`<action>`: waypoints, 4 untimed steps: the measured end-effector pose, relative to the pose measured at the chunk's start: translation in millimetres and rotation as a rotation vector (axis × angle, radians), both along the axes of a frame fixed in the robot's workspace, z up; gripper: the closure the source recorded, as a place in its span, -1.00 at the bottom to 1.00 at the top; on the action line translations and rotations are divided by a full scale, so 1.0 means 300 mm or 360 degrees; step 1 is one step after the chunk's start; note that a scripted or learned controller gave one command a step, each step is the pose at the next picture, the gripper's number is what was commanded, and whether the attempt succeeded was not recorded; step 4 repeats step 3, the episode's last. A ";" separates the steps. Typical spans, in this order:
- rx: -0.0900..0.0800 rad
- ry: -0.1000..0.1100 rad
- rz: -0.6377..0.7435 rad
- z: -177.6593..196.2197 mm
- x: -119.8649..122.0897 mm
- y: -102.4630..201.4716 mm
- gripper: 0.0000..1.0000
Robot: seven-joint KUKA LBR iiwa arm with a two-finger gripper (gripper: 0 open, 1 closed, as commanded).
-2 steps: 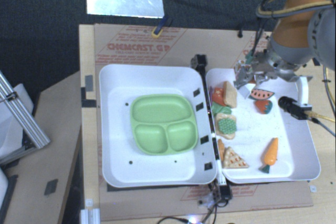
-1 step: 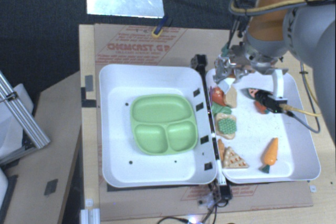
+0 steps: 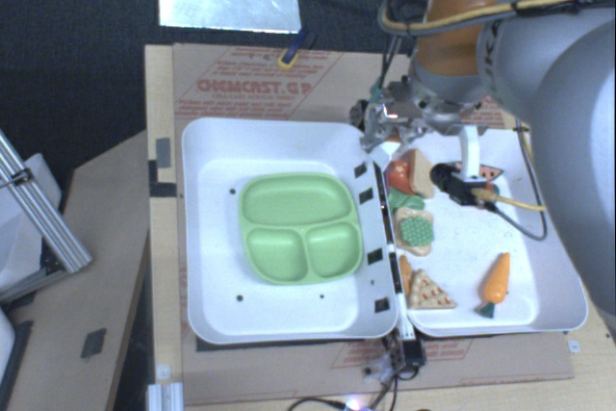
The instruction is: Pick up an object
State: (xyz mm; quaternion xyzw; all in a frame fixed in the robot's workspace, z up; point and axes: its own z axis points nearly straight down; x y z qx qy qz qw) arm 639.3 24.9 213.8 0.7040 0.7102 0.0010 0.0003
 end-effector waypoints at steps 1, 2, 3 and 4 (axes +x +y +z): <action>-0.0002 0.0001 -0.0005 0.016 -0.012 0.006 1.00; -0.0002 -0.0002 -0.0012 0.056 -0.017 -0.028 1.00; -0.0001 -0.0001 -0.0006 0.059 0.029 0.000 1.00; -0.0001 -0.0001 -0.0006 0.059 0.029 0.000 1.00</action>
